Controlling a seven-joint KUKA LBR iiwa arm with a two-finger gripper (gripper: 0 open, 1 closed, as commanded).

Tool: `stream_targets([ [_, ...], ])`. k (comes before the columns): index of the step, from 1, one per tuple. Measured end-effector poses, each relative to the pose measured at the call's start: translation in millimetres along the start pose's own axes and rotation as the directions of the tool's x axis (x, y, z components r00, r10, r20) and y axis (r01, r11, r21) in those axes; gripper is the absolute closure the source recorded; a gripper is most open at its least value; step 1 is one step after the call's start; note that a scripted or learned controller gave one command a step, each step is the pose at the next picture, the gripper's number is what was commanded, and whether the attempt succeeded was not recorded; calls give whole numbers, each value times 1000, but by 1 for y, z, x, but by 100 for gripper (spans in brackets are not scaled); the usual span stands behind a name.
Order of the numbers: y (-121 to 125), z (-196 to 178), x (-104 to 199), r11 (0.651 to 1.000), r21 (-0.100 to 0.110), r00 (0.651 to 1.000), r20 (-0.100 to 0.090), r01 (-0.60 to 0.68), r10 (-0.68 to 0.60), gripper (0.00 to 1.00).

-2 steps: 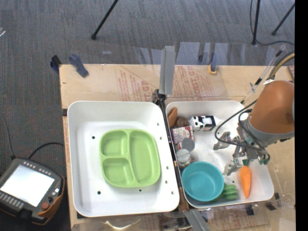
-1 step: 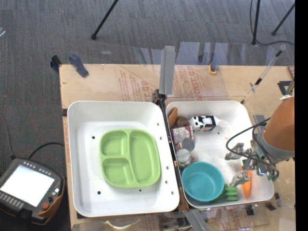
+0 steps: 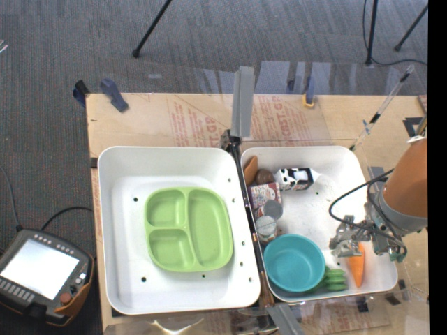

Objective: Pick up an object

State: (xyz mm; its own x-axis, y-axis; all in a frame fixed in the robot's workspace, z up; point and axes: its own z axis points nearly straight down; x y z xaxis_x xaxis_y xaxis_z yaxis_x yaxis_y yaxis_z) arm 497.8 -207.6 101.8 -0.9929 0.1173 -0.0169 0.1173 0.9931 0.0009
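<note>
My gripper (image 3: 364,243) hangs low over the right bin's (image 3: 328,162) near right corner, under the orange wrist band. An orange toy carrot (image 3: 357,271) lies just below it, its upper end right at the gripper; I cannot see whether they touch. To its left lie a green pod-like toy (image 3: 336,279) and a blue bowl (image 3: 295,262). Farther back in that bin sit a black-and-white carton (image 3: 295,178), a small packet (image 3: 264,195), a small can (image 3: 265,225) and a brown item (image 3: 250,169).
The left bin (image 3: 122,180) holds a green divided plate (image 3: 188,229). A grey upright post (image 3: 242,103) stands behind the gap between the bins. A black cable (image 3: 342,199) loops over the right bin near the wrist. A tablet-like pendant (image 3: 42,271) lies on the floor at left.
</note>
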Motion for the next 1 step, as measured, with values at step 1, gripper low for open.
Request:
stream_targets([
  [1,-4,7,20,1000,-1,1000,-18,-6,6,100],
])
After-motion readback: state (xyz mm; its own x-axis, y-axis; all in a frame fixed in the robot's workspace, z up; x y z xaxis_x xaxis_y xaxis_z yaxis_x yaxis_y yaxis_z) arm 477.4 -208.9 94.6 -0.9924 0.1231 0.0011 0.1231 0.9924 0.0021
